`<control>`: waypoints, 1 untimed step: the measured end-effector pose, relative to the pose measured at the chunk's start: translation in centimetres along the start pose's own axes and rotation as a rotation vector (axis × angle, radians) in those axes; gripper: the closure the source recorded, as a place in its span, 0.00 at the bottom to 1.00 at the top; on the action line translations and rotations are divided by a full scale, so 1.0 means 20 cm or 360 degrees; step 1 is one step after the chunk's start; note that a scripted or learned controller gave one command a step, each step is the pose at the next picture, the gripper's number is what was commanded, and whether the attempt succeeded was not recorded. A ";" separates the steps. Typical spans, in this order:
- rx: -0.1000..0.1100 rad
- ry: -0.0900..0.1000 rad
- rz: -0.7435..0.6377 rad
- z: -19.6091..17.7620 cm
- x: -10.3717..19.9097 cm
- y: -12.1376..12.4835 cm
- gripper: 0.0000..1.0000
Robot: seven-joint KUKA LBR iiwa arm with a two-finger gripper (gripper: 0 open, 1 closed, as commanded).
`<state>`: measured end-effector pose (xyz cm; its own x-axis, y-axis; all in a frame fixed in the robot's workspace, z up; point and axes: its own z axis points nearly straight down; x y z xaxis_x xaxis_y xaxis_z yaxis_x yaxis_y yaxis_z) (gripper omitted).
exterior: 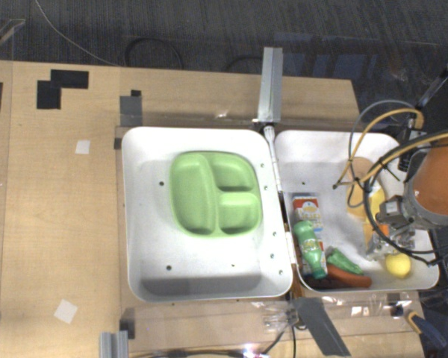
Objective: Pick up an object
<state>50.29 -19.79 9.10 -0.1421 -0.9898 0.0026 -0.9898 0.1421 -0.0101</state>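
Where end effector [392, 241] hovers, lemon [398, 265] roundish, axis seemingly indistinct.

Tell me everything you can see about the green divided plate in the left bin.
The green divided plate is pale green, looks like matte plastic, squarish with rounded corners. Raised ridges split it into three compartments: one long one on its left, two smaller on its right. It lies flat, right side up, near the middle of the left bin, touching just the bin floor.
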 end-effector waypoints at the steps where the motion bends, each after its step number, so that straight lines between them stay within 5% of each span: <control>1: 0.0014 -0.0003 0.0006 -0.06 -0.01 -0.02 1.00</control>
<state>50.62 -19.67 10.33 -0.1461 -0.9893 0.0004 -0.9891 0.1461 -0.0189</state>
